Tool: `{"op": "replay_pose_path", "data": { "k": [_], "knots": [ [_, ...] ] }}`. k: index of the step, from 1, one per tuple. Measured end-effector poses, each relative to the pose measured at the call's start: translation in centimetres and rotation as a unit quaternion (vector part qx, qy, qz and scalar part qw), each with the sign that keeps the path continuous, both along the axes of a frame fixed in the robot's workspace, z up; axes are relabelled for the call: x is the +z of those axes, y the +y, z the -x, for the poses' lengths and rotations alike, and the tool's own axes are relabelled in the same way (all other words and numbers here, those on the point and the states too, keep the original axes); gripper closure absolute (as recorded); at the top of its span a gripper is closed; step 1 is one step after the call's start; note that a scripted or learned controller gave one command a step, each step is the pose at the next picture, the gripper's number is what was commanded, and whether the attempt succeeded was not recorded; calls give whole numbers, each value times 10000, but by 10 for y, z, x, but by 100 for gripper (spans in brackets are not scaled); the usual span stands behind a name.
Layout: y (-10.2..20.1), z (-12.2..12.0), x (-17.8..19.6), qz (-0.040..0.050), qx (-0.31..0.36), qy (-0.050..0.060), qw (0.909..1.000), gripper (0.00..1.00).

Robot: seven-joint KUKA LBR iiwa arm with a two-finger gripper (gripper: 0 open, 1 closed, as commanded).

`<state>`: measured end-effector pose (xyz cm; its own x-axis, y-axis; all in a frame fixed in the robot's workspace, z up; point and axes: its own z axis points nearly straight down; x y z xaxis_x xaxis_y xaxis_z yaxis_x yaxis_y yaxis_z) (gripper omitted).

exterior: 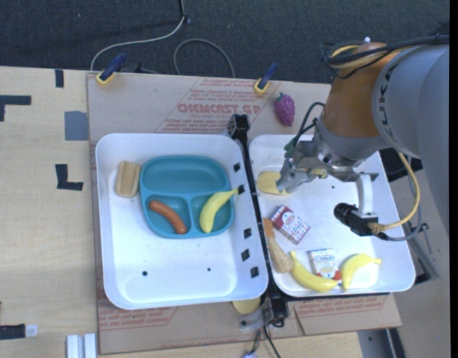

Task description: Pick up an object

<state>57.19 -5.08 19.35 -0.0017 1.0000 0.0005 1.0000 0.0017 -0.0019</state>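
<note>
Your end effector (283, 183) sits low in the right bin (393, 274), near its upper left corner and close to the divider where the two bins meet, with its tip over a pale yellow piece (268, 183) lying on the bin floor; you cannot tell from this angle whether the fingers are spread or pressed together, and nothing shows between them. That leaves little room on the divider side, while the middle of the right bin beneath the wrist is bare white floor. Along the lower part of that bin you have one red and white packet (290, 224), one small carton (322, 262), one bread roll (278, 253) against the left wall, and two bananas: one (312, 277) lying along the lower rim, one (359, 265) toward the lower right corner. In the left bin (132, 286) a teal tray (186, 171) holds one sausage (168, 216) and one banana (215, 208), and one slice of bread (127, 178) lies just beside the tray's left edge; the lower half of that bin is open floor. One purple grape bunch (285, 109) rests on the worktop (35, 222) outside both bins, just above the right bin's top rim. Two clamps hold the cardboard's far edge, one (110, 71) left and one (265, 79) near the middle.
</note>
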Motion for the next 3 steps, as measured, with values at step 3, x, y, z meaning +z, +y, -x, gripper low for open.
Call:
{"op": "replay_pose_path", "data": {
  "k": [3],
  "knots": [
    [77, 91, -13, 0, 0, 34, 10000, 100]
  ]
}}
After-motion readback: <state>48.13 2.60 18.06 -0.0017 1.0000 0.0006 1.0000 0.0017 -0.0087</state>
